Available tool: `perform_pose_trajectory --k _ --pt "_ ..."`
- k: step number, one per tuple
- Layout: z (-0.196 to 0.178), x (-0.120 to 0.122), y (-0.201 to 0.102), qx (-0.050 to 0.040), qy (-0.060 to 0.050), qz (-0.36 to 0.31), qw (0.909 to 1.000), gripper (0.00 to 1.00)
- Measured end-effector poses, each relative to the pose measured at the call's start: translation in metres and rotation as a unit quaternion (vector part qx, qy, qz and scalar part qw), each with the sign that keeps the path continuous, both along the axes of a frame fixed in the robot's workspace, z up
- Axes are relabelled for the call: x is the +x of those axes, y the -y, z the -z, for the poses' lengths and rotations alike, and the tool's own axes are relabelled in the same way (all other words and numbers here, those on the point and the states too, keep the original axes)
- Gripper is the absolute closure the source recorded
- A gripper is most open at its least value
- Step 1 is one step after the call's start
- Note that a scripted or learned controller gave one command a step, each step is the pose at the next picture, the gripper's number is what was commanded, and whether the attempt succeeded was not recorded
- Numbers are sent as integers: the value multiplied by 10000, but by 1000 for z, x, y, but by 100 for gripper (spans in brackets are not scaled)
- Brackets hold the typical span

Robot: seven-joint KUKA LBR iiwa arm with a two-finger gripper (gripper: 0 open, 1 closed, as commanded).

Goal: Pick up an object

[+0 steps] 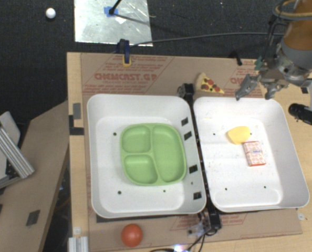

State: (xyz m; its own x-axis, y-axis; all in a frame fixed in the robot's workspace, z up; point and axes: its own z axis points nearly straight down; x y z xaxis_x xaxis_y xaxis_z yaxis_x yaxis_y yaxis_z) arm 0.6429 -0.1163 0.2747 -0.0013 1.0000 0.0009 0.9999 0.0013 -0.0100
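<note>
The right bin [282, 193] serves as landmark. Inside it, toward its far half, lies a yellow lump [239, 134], and just beside that, on the near side, a small red-and-white packet [255, 153] whose print is too small to read. The claw [257, 90] hangs over the bin's far rim, fingers spread, pinching nothing. Left of the bin sits the left bin [106, 193] with a green divided plate [152, 154]. Beyond both, the bench's brown liner [161, 72] reads "CHEMCAST GP". A pizza-slice toy [209, 83] lies past the rim; an orange ball [131, 234] rests nearer, leftward.
</note>
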Motion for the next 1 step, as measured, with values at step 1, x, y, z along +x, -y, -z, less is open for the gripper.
perform_pose_trajectory --k 1 --pt "-7 2 0 -7 58 -9 10000 0"
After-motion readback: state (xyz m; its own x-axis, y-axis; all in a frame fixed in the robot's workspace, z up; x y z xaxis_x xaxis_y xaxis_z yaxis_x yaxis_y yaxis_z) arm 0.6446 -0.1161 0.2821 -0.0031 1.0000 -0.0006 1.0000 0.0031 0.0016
